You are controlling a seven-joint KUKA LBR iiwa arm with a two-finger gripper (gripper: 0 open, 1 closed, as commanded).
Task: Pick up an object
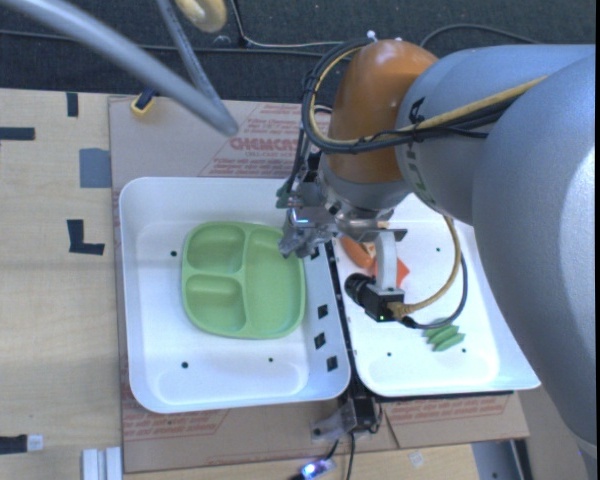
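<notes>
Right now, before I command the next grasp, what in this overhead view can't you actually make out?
- Gripper fingers: hidden under the wrist, so open or shut is unclear, as is any contact with the green tray.
- Orange object in the right bin: mostly covered by the arm; its shape cannot be told.
- Small green piece: too small to identify.
- Right bin's far side: hidden by the arm's body.
</notes>
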